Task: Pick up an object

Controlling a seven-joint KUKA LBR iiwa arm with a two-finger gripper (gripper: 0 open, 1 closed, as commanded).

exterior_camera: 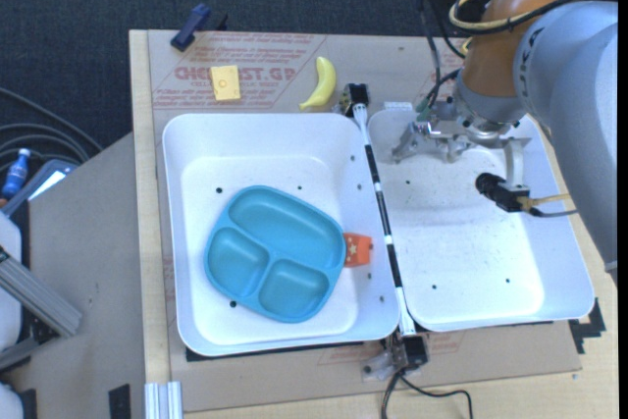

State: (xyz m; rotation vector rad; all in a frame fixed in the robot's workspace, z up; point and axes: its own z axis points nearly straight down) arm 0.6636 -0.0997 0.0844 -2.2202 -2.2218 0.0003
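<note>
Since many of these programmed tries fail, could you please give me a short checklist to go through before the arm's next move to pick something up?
1. Target in view: ok. The blue divided plate and a small orange object lie in the left bin.
2. Gripper over a target: not ok. The gripper is at the far end of the right bin, away from both.
3. Object between the fingers: not ok, none seen.
4. Finger opening: cannot tell.
5. Orange object free to grasp: cannot tell; it sits against the plate's rim near the bin wall.
</note>
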